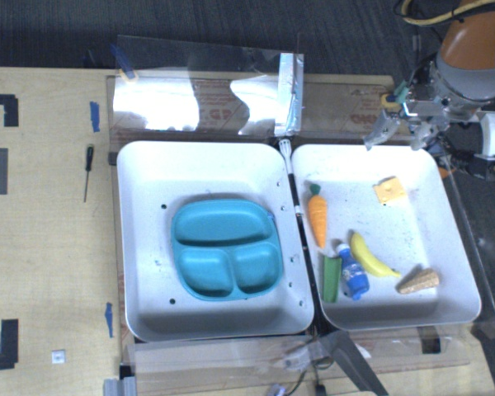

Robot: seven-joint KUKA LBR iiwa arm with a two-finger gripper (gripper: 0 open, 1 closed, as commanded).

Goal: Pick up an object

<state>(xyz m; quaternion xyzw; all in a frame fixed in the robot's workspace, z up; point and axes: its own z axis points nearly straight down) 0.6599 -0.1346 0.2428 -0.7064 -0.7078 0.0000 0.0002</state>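
Beside carrot [317, 218]: perhaps a cucumber [330, 277].

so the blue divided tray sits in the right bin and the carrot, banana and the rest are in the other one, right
Not quite: the camera view shows the blue divided tray in the left bin. The carrot and banana lie in the right bin.

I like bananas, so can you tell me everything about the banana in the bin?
The banana is yellow, smooth and curved, and looks like a plastic toy. It lies flat on the floor of the right bin, running from upper left to lower right. Its upper end touches or overlaps the blue-and-white bottle. Its lower end points toward the tan bread-like piece, which it seems to fall just short of.
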